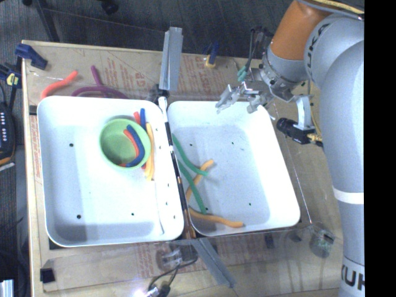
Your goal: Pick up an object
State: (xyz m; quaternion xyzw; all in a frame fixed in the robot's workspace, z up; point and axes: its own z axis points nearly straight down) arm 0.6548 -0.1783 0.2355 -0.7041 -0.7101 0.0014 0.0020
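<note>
From the camera view, you see the gripper (240, 98) at the right bin's (281, 184) twelve o'clock rim, claw spread wide and carrying nothing. Your likeliest targets, the green and orange strips (197, 184), lie toward seven o'clock, pooled against the bin's low left wall.

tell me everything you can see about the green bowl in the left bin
The green bowl is small, round and shallow, plastic by its look, a pale matte green. It sits upright in the left bin, toward that bin's upper right. Several thin flexible strips, red, blue, orange and yellow, curve along its right rim and drape partly inside it, touching it. The hand is far from it, over the right bin's top edge.
</note>
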